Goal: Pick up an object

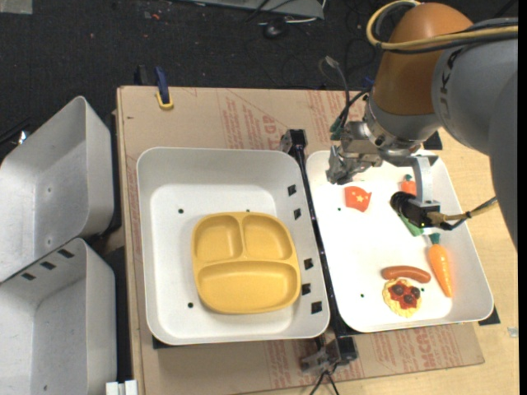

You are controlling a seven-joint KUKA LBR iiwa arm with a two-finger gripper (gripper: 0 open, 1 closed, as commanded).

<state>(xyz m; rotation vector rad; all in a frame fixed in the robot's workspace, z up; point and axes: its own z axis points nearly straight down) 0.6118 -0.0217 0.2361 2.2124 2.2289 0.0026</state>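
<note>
We see nothing lifted yet. Our gripper (pixel 344 169) hangs over the right bin (pixel 362 253), just beside the red piece (pixel 357 197); whether its fingers are spread we cannot tell. Carrot (pixel 441 270) and sausage (pixel 405 274) lie untouched.

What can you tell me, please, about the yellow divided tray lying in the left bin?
The yellow tray is a rounded rectangle with soft corners, apparently matte plastic, moulded in one piece. Raised ridges split it into three compartments: two smaller ones on the far side and one long one on the near side. All three look bare. It lies flat and right way up on the floor of the left bin, slightly turned relative to the bin's walls and apart from them. Nothing else touches it; the gripper is over the other bin.
</note>
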